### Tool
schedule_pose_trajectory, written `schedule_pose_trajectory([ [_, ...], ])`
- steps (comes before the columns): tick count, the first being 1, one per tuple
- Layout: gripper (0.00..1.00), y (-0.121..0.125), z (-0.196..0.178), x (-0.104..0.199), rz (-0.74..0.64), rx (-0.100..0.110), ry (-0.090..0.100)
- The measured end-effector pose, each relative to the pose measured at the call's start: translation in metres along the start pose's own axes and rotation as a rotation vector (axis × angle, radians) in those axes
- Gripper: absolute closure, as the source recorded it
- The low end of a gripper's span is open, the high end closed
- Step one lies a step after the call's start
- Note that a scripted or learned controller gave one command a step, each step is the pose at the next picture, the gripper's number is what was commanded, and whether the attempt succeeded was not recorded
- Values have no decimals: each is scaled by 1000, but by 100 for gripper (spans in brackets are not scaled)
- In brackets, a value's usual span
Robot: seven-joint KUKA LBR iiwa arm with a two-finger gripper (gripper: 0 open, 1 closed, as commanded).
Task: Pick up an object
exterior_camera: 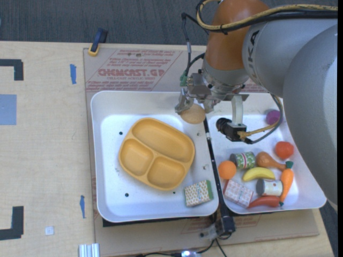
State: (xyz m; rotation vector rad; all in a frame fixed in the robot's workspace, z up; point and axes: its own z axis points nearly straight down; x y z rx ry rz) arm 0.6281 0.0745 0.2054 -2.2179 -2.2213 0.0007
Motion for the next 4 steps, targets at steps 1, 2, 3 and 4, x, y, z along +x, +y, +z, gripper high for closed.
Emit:
schedule_pose_trajectory([
  [1,100,-1,41,23,0,2,-1],
  [2,100,-67,6,107,1,2,-1],
  [3,100,-95,9,47,3,0,-2],
  [4,100,-73,21,-5,3,-3,-2],
])
